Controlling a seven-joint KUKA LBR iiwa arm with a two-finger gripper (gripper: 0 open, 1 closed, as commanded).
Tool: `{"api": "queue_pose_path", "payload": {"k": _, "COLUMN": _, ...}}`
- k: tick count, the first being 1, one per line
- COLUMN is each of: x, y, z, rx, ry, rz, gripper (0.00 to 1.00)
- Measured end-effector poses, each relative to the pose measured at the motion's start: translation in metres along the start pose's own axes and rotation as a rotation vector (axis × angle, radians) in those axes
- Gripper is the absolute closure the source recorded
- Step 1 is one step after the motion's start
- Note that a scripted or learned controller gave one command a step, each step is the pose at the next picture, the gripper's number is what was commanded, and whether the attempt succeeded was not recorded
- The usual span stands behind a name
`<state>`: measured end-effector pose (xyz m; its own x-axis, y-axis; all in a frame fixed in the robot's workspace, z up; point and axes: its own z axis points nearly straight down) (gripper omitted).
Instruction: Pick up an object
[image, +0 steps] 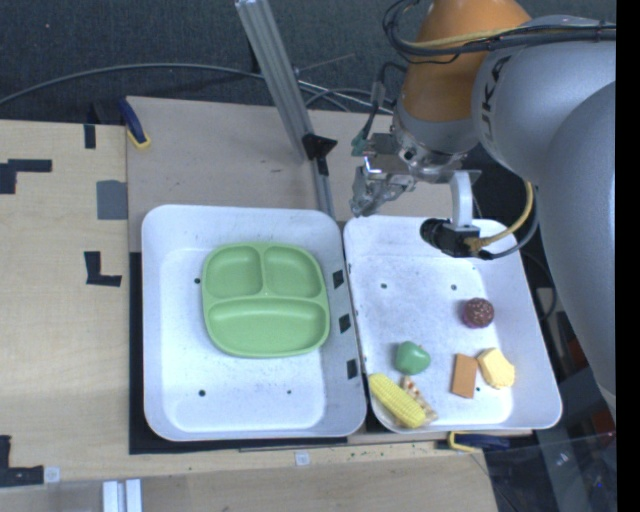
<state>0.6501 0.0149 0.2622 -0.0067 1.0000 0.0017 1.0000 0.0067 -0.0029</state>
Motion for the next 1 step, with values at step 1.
{"api": "queue_pose_path", "payload": {"k": 1, "x": 0.0474, "y": -0.0049, "z": 0.0274, "rx": 0.002, "ry": -0.002, "rz": 0.001, "gripper": 1.00}}
